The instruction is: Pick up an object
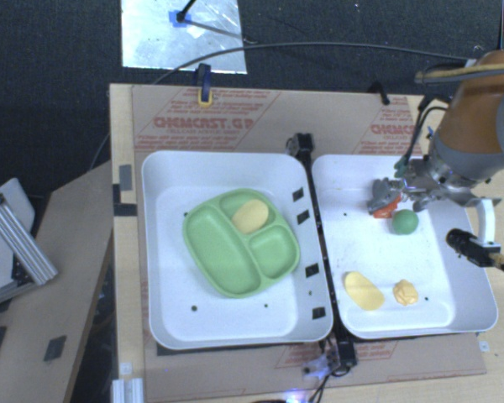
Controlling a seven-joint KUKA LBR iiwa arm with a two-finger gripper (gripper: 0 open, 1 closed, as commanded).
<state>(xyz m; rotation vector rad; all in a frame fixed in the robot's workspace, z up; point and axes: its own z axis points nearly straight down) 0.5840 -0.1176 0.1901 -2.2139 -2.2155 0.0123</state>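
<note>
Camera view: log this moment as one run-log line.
arm: over right white bin | gripper: beside small green ball | green divided plate in left bin: holds one yellow piece | pick: not confirmed

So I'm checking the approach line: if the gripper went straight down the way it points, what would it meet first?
Probably the green ball, just below the gripper in the right bin; depth is unclear.

Arm [479,116] entered from the right, far side; orange band sat above the grey wrist. Wrist angled down and leftward. Gripper [385,200] hung low at the arm's left end, pointing left.
</note>
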